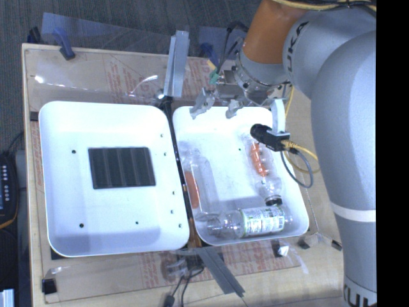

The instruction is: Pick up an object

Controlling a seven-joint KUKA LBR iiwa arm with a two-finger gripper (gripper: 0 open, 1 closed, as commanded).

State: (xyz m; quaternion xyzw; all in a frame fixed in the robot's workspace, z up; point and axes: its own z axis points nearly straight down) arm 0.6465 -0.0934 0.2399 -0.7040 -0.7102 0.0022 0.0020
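— What do we see around the right bin?

— A dark ribbed panel lies in the left bin beside it. Inside the right bin we see three clear plastic bottles: one along its left wall, one by its right wall, one labelled along its near edge.

— And the claw?

— The gripper hangs spread wide over the right bin's far edge, holding nothing.

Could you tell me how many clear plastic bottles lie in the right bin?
3: one bottle along the left wall, one by the right wall, one across the near edge.
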